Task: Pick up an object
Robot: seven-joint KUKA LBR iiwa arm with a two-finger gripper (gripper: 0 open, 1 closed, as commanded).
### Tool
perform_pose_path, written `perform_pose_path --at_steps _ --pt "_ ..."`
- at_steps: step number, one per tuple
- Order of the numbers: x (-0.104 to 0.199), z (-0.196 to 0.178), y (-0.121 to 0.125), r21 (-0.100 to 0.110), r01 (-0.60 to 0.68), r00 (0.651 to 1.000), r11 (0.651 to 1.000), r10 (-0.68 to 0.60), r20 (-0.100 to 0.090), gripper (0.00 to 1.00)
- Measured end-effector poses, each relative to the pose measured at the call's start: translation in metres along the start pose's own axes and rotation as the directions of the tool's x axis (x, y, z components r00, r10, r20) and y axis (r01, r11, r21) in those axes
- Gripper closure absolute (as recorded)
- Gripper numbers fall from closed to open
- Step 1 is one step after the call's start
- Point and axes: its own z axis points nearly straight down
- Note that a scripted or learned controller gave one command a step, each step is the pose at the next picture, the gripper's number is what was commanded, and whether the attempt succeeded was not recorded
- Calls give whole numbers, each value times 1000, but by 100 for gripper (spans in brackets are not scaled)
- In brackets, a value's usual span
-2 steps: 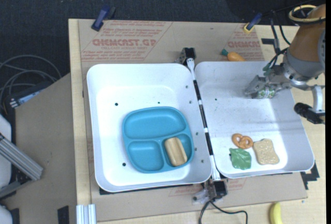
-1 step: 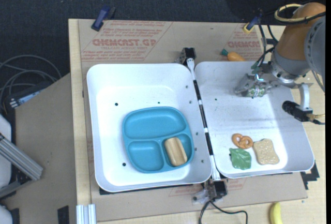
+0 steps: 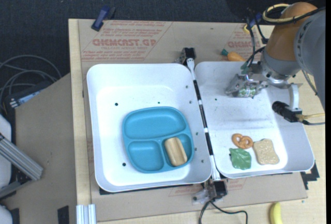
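My gripper (image 3: 242, 87) hangs low over the far part of the right bin (image 3: 227, 117), with the grey arm and its orange band (image 3: 284, 36) reaching in from the right. A small greenish bit (image 3: 247, 92) shows at the gripper's tip; I cannot make out whether it is held. Near the bin's front lie a brown pretzel (image 3: 242, 140), a green leafy piece (image 3: 240, 158) and a tan toast slice (image 3: 266, 151), all well apart from the gripper.
The left bin (image 3: 116, 88) holds a blue divided tray (image 3: 152, 132) with a tan bread roll (image 3: 175, 151) in its front right compartment. An orange piece (image 3: 234, 55) lies on the bench behind the right bin. A black cable end (image 3: 282, 110) hangs over the right bin's right side.
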Motion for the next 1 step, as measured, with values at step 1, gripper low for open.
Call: perform_pose_path --at_steps 1 --pt "0 -10 0 -2 0 1000 1000 0 1 100"
